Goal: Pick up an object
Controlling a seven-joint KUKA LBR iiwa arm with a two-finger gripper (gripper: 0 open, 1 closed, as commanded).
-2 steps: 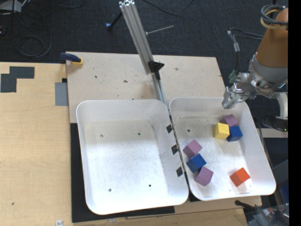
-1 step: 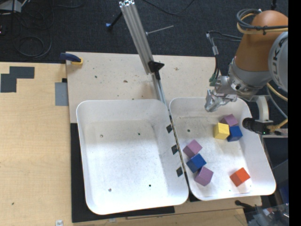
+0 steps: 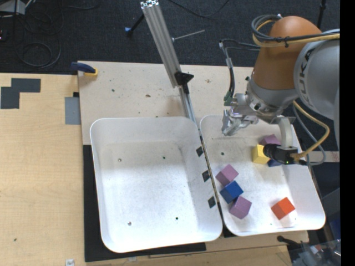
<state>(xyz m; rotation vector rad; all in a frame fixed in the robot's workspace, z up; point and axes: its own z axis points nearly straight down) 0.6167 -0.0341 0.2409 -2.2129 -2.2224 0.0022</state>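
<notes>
My gripper [image 3: 229,127] hangs over the far left part of the right bin [image 3: 310,215], and nothing shows between its fingers. Below it in that bin lie a purple block [image 3: 227,175], a blue block [image 3: 231,191] and a second purple block [image 3: 240,207], close together near the bin's left wall. A yellow block [image 3: 260,154] sits to the gripper's right, with a purple block [image 3: 271,141] just behind it, partly hidden by the arm's cable. An orange block [image 3: 283,208] rests toward the bin's front right.
The left bin [image 3: 105,148] stands beside the right one, sharing a divider with black clips [image 3: 206,175]. A slanted aluminium post [image 3: 166,49] rises behind the bins. A blue and yellow clamp [image 3: 84,68] sits at the bench's far left corner.
</notes>
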